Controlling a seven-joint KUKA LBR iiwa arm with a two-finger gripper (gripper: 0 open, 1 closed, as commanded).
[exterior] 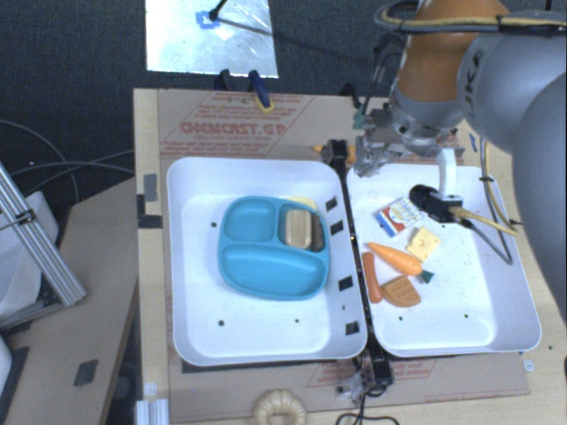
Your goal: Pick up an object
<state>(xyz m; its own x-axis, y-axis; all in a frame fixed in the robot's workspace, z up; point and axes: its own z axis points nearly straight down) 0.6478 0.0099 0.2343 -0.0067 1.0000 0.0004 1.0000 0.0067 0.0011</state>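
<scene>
- The gripper [374,155] hovers over the right bin's [478,308] far left corner; its grip state cannot be told.
- The carrot [394,257] lies unlifted; the pick remains.

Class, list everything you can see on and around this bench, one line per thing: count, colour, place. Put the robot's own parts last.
bins: two, white, side by side on the bench
tray: one, blue, with compartments, in the left bin
tan block: one, in the tray's upper right compartment
packet: one, white with red and blue, right bin
yellow block: one, pale, right bin, right of the carrot
carrot: one, orange, middle of the right bin
stick: one, red-orange, right bin by the divider
brown piece: one, below the carrot
cardboard: one, brown, red lettering, under the bins
silver sheet: one, beyond the bench
arm: one, grey with orange band, from the right
gripper: one, over the right bin's far edge
</scene>
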